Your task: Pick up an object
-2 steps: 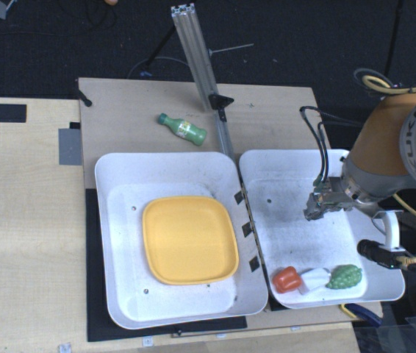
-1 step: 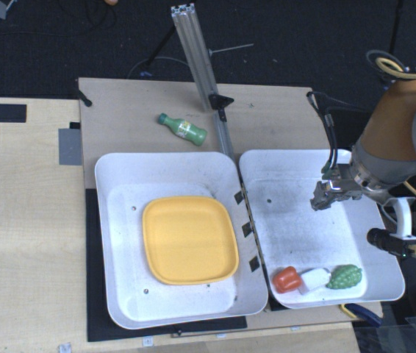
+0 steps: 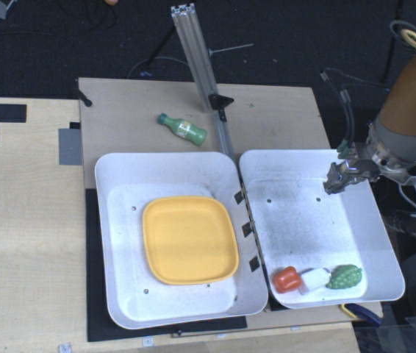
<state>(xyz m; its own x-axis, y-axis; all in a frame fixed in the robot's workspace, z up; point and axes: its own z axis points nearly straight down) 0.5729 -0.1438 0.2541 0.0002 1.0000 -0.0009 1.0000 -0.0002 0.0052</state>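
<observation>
Pincer over the right bin, three small things in the near corner

Pincer (image 3: 334, 183) hangs over the far right part of the right bin (image 3: 303, 219), dark and small against the white floor; whether it is released or clenched cannot be told, and nothing can be made out in its grip. One arm (image 3: 403, 116) comes in from the right, its upper part cut off by the edge of the view.

Two white bins sit side by side on the bench (image 3: 274, 116). The left bin (image 3: 120, 190) holds one yellow plate (image 3: 190, 239), lying flat near its middle. The right bin holds three small things in a row along its near edge, well apart from the pincer: one red piece (image 3: 287, 279), one white piece (image 3: 314, 279) touching it, and one green bumpy piece (image 3: 344, 276) just beside that. What each is cannot be told at this size. The green piece lies with its long axis roughly left to right, as does the row itself.

One green bottle (image 3: 182, 129) lies on its side on the bench behind the left bin, cap end pointing left and away. One metal rail (image 3: 201, 57) slants up behind the bins
</observation>
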